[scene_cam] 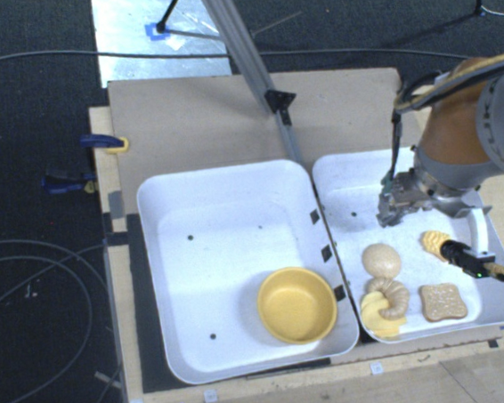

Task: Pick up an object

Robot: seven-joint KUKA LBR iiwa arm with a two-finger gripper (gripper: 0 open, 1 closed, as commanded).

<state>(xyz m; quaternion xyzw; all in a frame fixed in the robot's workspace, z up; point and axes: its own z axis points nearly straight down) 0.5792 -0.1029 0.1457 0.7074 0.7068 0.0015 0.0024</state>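
Gripper (394,209) low in right bin (339,178), finger state unclear, egg (381,259) near, yellow bowl (297,304) in left bin (180,195)

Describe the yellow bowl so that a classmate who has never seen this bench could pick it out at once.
Start at the two white bins side by side and take the left bin. The yellow bowl sits in its near right corner, close to the wall shared with the right bin. It is round, open and deep, while the small food-like pieces lie together in the other bin.
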